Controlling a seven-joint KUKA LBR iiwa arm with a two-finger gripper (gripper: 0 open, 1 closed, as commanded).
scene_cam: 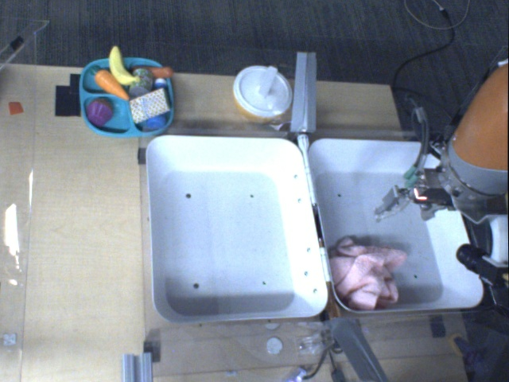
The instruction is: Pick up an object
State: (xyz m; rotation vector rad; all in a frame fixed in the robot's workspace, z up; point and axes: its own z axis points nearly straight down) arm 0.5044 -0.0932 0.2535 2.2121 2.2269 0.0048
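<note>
- Pink cloth (365, 276) crumpled in the near left corner of the right bin (445, 237), touching that bin's left wall.
- Lying apart from the gripper (391, 203), nothing between the fingers.
- Gripper poised over the middle of the right bin, farther back than the cloth, fingers slanting down toward the left; whether spread or closed, cannot tell.
- Grey arm (477, 173) with an orange band reaching in from the right edge, over the right bin's right side.
- Left bin (231, 229) just beside the right one, the two meeting along a shared middle edge.
- Both bins resting on a pale wooden table (71, 237).
- Beyond the left bin, on the far left of the table, a blue divided tray (94, 95) holding toy food: a yellow banana (120, 67), an orange carrot (110, 83), something purple (99, 111).
- Beyond the gap between the bins, a round white lidded container (263, 92) with a yellow rim, next to a grey metal bar (305, 94).
- Black cable (433, 10) looping over the dark floor at far right.
</note>
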